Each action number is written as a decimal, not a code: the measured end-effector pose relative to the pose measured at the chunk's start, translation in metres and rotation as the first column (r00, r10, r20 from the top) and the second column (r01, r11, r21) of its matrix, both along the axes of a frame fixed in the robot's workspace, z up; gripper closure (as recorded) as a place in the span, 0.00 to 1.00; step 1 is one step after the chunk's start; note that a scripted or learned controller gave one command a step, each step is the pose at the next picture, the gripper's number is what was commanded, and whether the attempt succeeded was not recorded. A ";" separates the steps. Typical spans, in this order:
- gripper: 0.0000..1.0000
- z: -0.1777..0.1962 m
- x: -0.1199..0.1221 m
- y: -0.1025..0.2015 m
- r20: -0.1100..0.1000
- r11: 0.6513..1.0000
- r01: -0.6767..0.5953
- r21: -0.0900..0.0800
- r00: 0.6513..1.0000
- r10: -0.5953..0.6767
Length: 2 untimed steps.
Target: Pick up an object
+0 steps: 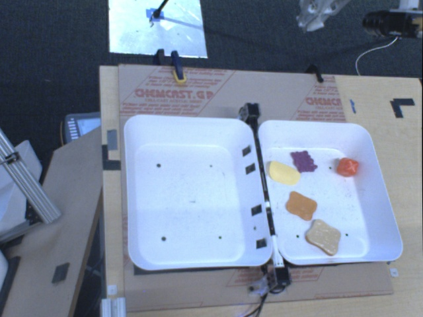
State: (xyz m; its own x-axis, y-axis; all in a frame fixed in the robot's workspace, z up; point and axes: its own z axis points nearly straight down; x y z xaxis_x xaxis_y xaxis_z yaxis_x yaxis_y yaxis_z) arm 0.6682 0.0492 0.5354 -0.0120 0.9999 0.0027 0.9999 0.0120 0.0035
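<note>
- So, gripper [316, 8] sits at top of view, approx 1 o'clock from bench centre, over dark floor, well apart from both bins. Pale, blurry; can't tell its state, nothing seen in it.
- Right bin [380, 177] holds all 5 objs, each lying loose on bin floor, none near gripper; all are toward 6 o'clock from it.
- Purple piece [303, 160]: upper middle of right bin, closest obj to gripper but far below it.
- Yellow piece [283, 173]: just beside purple one, at its 8 o'clock, near the divider betw bins.
- Red-orange round piece [347, 167]: at 3 o'clock from purple, near bin's right wall, apart from the rest.
- Orange flat piece [301, 205]: at 6 o'clock from yellow/purple pair, mid bin.
- Tan toast-like piece [323, 236]: at 5 o'clock from orange one, just beside it, near bin's lower rim.
- Left bin [132, 177]: white, few dark dots on floor.
- Shiny sheet [156, 17] on floor at 11 o'clock, beyond bench.
</note>
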 end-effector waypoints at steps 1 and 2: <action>1.00 0.000 0.000 0.076 -0.001 1.000 0.000 0.001 1.000 0.000; 1.00 0.000 -0.008 0.162 0.000 1.000 0.002 0.000 1.000 -0.002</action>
